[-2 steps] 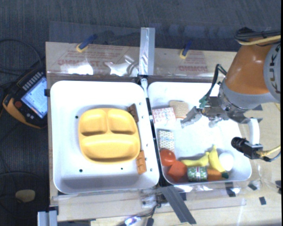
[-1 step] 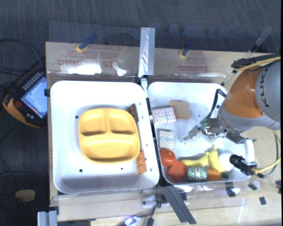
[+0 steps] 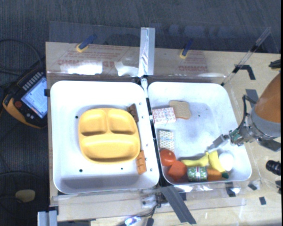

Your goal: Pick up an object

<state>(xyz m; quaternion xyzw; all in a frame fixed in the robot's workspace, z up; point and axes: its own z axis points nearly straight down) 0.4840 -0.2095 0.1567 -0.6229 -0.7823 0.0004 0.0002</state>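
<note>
We hover our pincer just above the banana; its state we cannot tell. We judge this the approach; next, lower onto the banana and close.

A yellow tray with three sections lies in the left white bin. On the dark floor at the left sits an orange and black box with a screen. Two blue and yellow clips hold a clear sheet at the back.
</note>
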